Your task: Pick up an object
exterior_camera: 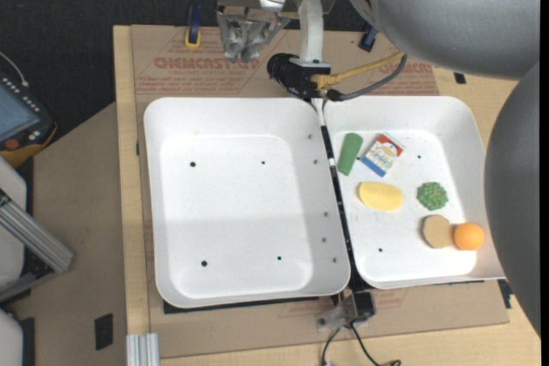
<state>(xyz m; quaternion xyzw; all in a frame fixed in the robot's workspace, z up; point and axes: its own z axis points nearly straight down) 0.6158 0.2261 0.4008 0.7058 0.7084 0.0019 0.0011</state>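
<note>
Gripper (pixel 243 37) hangs behind the bins; grip state unreadable. Green stick (pixel 348 153) lies in right bin (pixel 463 120) by the divider: probably light, rigid; grasp across its narrow middle.

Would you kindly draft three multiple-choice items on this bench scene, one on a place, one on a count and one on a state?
1. Where does the orange ball lie?
A. In the left bin
B. In the right bin, near its front right corner
C. On the cardboard outside the bins

2. How many objects lie in the right bin?
A. Three
B. Nine
C. Six

3. How does the pincer stand?
A. Above the cardboard behind the left bin, nothing between its fingers
B. Pressed on the yellow piece
C. Carrying the green stick

Answers: 1 B, it touches the tan disc there. 2 C, stick, packet, yellow piece, green knobbly piece, disc, ball. 3 A, it hangs beyond the bins' far rim.
</note>
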